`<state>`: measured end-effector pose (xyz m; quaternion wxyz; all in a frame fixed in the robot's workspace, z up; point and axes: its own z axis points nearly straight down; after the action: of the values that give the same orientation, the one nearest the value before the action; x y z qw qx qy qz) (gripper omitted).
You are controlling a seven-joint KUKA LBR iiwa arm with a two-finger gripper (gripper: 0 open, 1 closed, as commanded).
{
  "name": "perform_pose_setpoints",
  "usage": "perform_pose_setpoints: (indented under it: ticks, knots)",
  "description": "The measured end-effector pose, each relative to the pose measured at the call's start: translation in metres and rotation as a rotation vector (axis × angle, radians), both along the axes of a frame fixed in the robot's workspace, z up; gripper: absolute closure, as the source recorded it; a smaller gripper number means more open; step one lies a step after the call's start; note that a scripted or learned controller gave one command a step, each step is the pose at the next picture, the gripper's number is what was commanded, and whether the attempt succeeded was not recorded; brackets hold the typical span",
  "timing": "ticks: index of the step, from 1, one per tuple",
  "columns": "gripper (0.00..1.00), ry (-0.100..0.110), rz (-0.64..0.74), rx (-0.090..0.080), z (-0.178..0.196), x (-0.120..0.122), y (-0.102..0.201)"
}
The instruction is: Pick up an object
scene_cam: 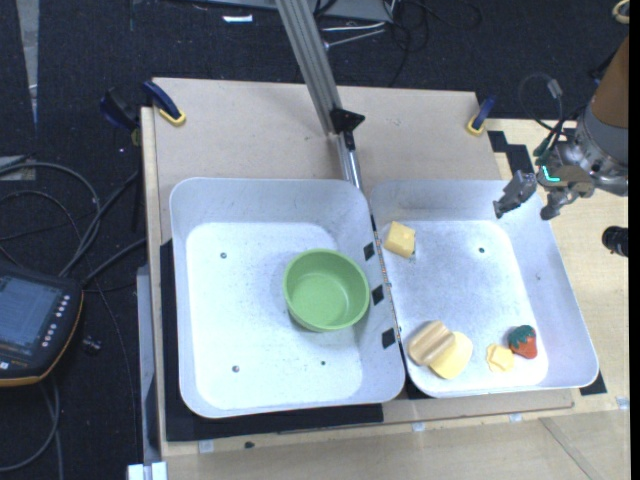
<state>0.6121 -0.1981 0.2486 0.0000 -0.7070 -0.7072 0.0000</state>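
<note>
My gripper (533,202) hangs above the far right corner of the right bin (470,278), its two dark fingers spread apart with nothing between them. In that bin a yellow block (400,239) lies near the far left. A pale yellow ridged piece (438,347) rests at the near edge, with a small yellow piece (500,358) and a red strawberry with a green top (523,342) to its right. A green bowl (325,289) stands upright in the left bin (230,298), right of its middle.
A slanted metal pole (315,63) runs down from the top to the bins' shared far edge. Blue and yellow clamps (165,105) (481,115) grip the board's far corners. A tablet-like pendant (30,323) lies off the bench at left.
</note>
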Motion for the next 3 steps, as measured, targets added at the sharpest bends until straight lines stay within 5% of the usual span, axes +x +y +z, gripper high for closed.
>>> perform_pose_setpoints:
  ticks: [1, 3]
  knots:
    - [0.0, 0.0, 0.0, 0.0, 0.0, 0.0, 0.0]
    - [0.0, 0.004, 0.0, 0.001, -0.093, -0.009, 0.007]
